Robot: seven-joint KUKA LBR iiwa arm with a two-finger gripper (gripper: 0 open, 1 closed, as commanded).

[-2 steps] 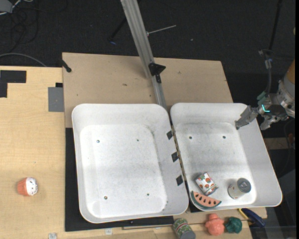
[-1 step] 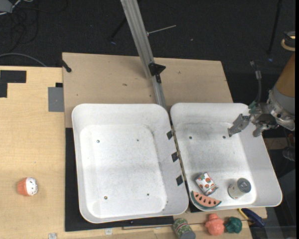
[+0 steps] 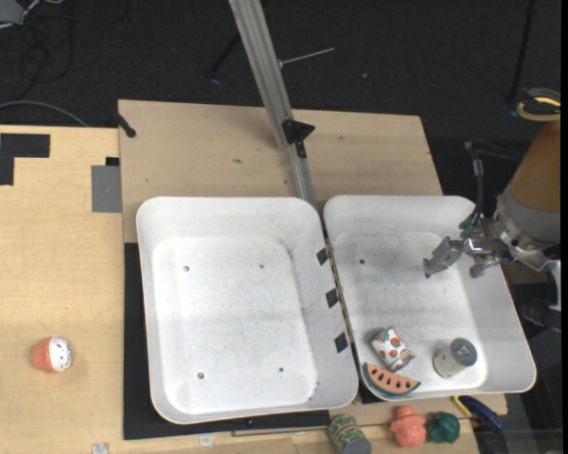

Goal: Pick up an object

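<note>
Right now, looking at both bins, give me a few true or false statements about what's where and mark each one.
1. The watermelon slice lies in the right bin, at its near edge. True.
2. The small carton with the red print lies in the left bin. False: it lies in the right bin, just behind the watermelon slice.
3. The hand is over the right bin. True.
4. The hand holds the grey can. False: the can lies on the bin floor, nearer the camera than the hand.
5. An orange and white ball sits on the wooden surface left of the bins. True.
</note>
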